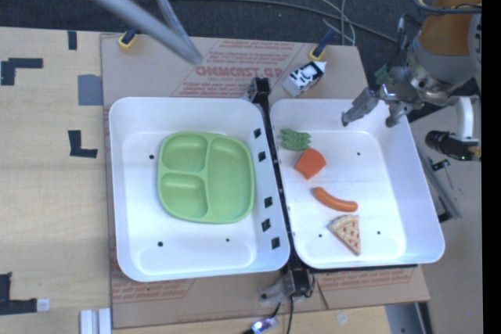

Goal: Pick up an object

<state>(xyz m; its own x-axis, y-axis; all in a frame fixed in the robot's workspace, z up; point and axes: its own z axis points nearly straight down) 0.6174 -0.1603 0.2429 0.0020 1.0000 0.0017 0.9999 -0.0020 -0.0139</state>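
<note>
The right bin (391, 168) holds a green leafy toy (295, 139), an orange-red block (310, 163), a hot dog sausage (335, 200) and a pizza slice (346, 233). My gripper (374, 107) hangs above the bin's far right corner, its two fingers spread apart and nothing between them. It is well to the right of the green toy and apart from every object.
The left bin (129, 168) carries a green divided plate (207, 175). A black clip divider (266, 160) joins the two bins. A small black-and-white toy (304, 75) lies on the cardboard behind the bins. Cables run across the dark floor at the back.
</note>
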